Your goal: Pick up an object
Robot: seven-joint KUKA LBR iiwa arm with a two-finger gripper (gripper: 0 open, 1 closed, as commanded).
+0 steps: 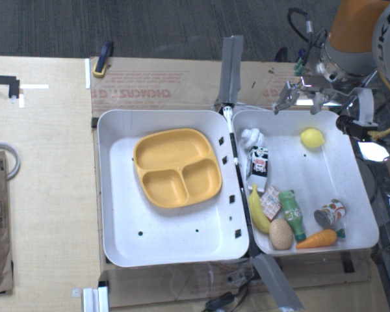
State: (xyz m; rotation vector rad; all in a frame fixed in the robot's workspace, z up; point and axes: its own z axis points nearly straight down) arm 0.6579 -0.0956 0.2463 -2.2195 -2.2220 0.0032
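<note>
Just below the spread, empty jaws of the two-finger gripper [304, 96], small round yellow plastic lemon [312, 138] may roll off when pinched.

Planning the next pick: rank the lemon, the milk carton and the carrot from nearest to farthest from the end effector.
From the end effector:
1. Lemon, just below it, right bin's far end.
2. Milk carton, by the divider.
3. Carrot, near edge, farthest.
</note>
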